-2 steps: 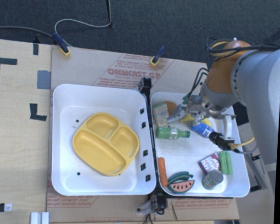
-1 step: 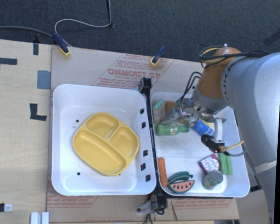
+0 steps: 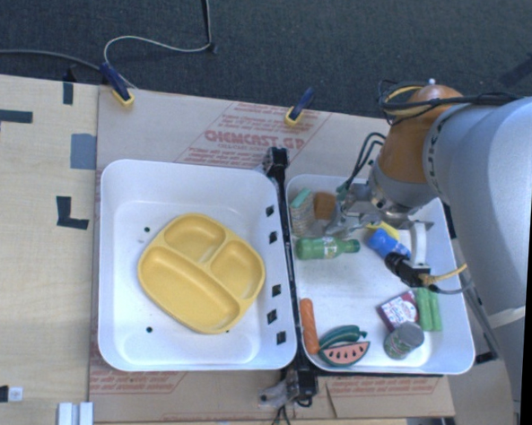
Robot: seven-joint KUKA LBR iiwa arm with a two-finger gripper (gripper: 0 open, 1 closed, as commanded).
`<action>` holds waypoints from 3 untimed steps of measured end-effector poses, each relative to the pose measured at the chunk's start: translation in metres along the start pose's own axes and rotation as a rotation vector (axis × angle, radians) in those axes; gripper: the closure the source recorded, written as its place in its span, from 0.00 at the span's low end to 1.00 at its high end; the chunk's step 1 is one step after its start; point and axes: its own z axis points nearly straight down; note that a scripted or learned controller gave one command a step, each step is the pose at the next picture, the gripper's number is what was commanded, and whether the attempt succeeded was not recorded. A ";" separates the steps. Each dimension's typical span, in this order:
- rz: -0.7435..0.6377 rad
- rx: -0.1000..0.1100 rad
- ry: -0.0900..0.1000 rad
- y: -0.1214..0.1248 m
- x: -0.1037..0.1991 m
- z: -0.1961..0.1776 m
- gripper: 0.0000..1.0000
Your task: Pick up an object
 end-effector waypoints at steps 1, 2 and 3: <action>0.000 0.000 0.000 0.000 0.000 0.000 0.00; 0.000 0.001 0.000 0.000 0.000 -0.009 1.00; 0.000 0.001 0.000 0.000 0.000 -0.009 0.00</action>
